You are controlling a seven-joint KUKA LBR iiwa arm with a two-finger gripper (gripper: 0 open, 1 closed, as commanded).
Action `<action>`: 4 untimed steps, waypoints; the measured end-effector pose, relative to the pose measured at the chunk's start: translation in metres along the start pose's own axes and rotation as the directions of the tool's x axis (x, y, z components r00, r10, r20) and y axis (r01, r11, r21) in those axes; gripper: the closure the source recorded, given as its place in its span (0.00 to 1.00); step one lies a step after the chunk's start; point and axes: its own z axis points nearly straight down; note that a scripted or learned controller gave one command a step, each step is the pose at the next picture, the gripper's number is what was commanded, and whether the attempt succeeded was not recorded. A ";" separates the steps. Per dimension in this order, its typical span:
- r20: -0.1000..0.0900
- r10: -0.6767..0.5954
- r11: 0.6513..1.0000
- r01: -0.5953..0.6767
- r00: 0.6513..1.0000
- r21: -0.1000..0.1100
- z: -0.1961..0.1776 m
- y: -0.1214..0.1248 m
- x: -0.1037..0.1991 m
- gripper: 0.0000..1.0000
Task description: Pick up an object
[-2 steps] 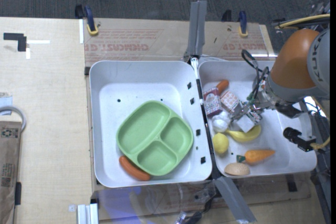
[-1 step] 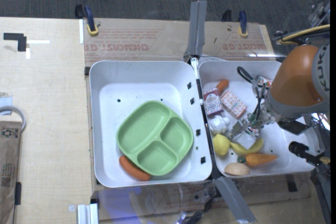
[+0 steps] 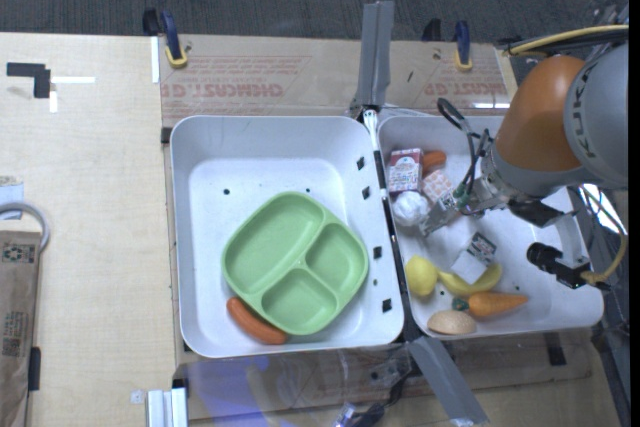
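Green divided plate [image 3: 295, 262] lies in the left bin [image 3: 190, 215], with an orange sausage [image 3: 256, 321] at its lower edge. In the right bin [image 3: 575, 315] the gripper [image 3: 440, 211] is low among the objects, near a white ball [image 3: 409, 206] and a red-white box [image 3: 405, 169]; its opening I cannot tell. A lemon [image 3: 421, 275], banana [image 3: 474, 279], carrot [image 3: 495, 304] and beige bread roll [image 3: 451, 322] lie near the front wall

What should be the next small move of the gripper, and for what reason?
Probably a short descent straight down: the gripper hangs in the right bin beside the white ball, with nothing visibly between its fingers. Whether it already touches the ball cannot be told.
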 end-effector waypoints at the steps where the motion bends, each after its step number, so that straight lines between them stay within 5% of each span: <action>1: -0.001 -0.017 1.000 0.017 1.000 0.000 0.000 -0.087 0.017 0.00; 2: -0.001 -0.014 1.000 0.014 1.000 0.000 -0.008 -0.086 0.016 1.00; 3: 0.001 -0.141 0.990 0.141 0.990 -0.002 -0.090 -0.066 0.014 1.00; 4: 0.001 -0.141 0.990 0.141 0.990 -0.002 -0.090 -0.066 0.014 0.00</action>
